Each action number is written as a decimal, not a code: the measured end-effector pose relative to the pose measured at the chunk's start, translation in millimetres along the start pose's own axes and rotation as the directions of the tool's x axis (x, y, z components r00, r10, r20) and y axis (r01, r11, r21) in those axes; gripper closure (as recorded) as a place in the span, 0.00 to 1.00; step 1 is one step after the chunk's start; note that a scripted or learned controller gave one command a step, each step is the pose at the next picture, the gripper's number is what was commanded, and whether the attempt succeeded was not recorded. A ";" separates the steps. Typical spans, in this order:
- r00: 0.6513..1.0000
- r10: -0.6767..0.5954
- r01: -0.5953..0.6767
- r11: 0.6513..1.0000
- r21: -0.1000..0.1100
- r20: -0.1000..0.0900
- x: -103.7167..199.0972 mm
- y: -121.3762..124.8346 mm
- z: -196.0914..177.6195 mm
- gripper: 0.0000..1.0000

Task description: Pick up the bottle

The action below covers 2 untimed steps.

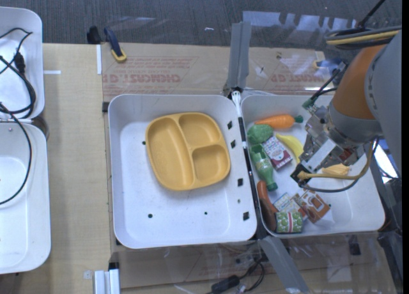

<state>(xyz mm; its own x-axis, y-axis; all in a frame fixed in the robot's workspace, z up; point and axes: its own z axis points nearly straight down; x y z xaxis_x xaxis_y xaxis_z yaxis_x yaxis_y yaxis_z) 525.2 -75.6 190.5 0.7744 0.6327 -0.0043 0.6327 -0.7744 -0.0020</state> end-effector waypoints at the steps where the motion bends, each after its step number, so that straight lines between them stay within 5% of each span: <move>1: 1.000 0.000 0.000 1.000 0.000 0.001 -0.1 -0.1 0.2 0.00; 2: 0.993 -0.115 0.115 0.993 -0.002 -0.002 -36.7 -3.4 88.4 0.00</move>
<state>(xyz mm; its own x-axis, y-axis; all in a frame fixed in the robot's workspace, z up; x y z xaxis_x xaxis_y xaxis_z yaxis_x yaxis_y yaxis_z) 494.2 -96.4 102.2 0.6965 0.7175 -0.0018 0.7175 -0.6965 -0.0004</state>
